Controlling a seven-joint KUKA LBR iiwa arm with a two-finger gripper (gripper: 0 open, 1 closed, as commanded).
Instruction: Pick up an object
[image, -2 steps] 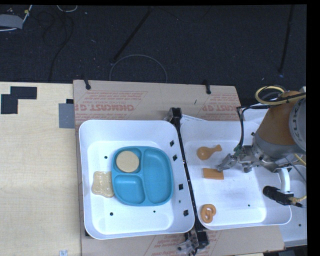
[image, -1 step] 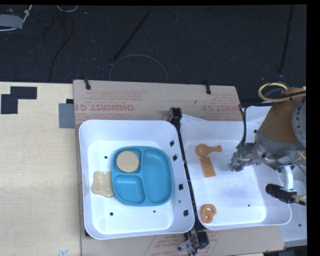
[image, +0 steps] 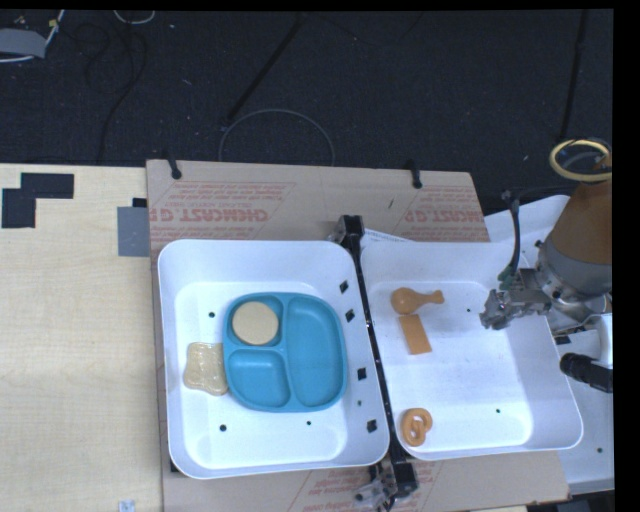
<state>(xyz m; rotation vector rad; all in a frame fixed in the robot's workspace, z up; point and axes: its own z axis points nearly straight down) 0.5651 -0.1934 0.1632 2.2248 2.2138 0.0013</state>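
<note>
Camera view, gripper (image: 497, 312) right of drumstick (image: 414, 298)

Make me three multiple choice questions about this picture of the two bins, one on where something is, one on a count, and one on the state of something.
1. Where does the blue plate sit?
A. In the left bin
B. In the right bin
C. On the bare bench

2. How many sections does the blue plate have?
A. Two
B. Three
C. Five

3. What is the state of the round cracker?
A. Held by the pincer
B. Lying in a section of the plate
C. Lying under the plate

Answers:
1. A, the plate rests inside the left bin.
2. B, two smaller sections on its left and one long one on its right.
3. B, it lies in the plate's upper left section, while the pincer is over the right bin.
</note>
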